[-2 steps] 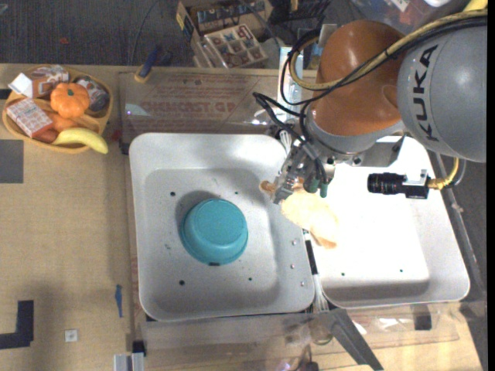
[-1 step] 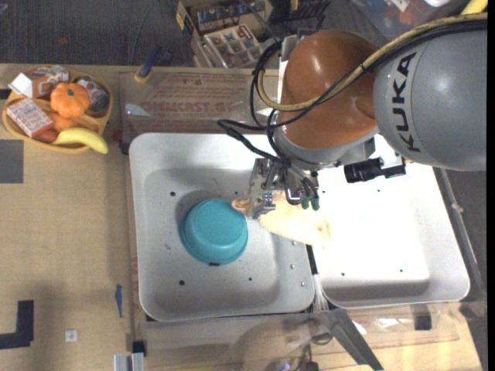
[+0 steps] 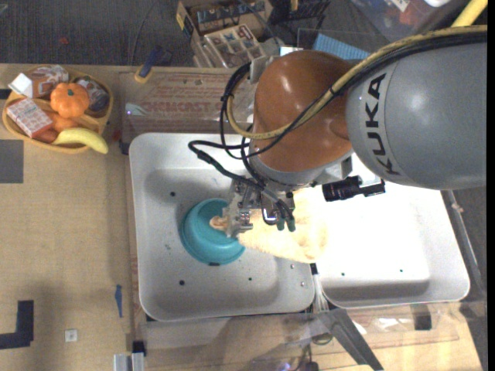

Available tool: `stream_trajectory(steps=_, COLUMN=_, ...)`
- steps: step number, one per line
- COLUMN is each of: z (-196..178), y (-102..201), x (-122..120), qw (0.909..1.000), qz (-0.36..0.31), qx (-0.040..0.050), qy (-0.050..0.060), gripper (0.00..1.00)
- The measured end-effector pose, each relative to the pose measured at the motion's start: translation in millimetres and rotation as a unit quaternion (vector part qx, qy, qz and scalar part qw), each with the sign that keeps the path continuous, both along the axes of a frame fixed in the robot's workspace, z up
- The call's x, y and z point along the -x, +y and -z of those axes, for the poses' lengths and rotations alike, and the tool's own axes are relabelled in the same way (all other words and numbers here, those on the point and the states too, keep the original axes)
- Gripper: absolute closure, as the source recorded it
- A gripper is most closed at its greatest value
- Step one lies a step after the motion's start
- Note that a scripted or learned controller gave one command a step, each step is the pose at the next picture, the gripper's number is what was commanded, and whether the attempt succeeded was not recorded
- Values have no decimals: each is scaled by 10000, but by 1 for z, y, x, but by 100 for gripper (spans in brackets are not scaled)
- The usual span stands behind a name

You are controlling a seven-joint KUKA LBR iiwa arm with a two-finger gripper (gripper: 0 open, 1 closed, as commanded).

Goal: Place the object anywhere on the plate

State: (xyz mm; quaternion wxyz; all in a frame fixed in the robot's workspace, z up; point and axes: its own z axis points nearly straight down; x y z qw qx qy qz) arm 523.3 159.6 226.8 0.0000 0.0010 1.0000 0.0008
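a pale yellow, floppy cloth-like object (image 3: 286, 242) lies in the left white bin (image 3: 155, 168) at lower centre of the frame, one end touching the round teal plate (image 3: 203, 234). just above, the grey arm's two-finger gripper (image 3: 259, 211) hangs over the plate's right rim; its grasp cannot be told. a fruit basket (image 3: 54, 114) sits upper left.

Wooden bench (image 3: 62, 238), fruit basket (image 3: 56, 114) at its corner, dark floor (image 3: 85, 14), cluttered boxes (image 3: 224, 22)
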Motion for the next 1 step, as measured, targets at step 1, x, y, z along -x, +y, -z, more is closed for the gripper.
stream_trajectory(steps=1, z=0, y=0, x=0, qw=10000, qz=2, qx=0, qy=-3, gripper=0)
